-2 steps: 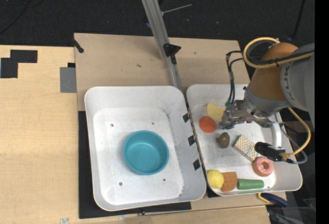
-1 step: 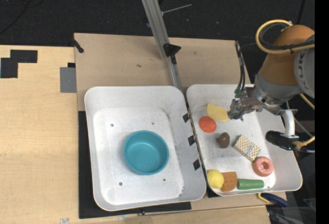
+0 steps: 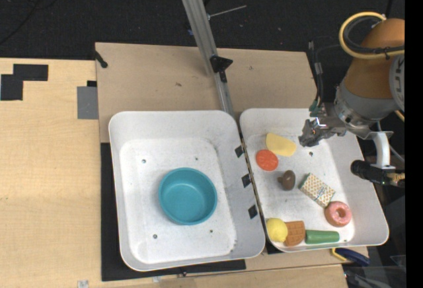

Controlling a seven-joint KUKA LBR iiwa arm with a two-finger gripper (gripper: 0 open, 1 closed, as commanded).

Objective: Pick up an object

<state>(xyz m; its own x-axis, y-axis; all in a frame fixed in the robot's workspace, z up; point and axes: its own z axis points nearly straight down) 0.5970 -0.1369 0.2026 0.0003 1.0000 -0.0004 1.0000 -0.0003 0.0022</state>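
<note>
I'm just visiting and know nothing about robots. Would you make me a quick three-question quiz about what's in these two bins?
1. True or false: the teal bowl sits in the left bin.
2. Which lies nearest the gripper? A) pink donut B) yellow piece C) green piece
3. What colour is the round item just left of the brown one?

Key: 1 true; 2 B; 3 orange-red.

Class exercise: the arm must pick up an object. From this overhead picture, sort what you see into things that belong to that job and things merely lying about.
Belongs to the job:
gripper
right bin
yellow piece
red disc
brown lump
patterned block
pink ring
green piece

Just lying about:
left bin
blue bowl
metal rail
</note>
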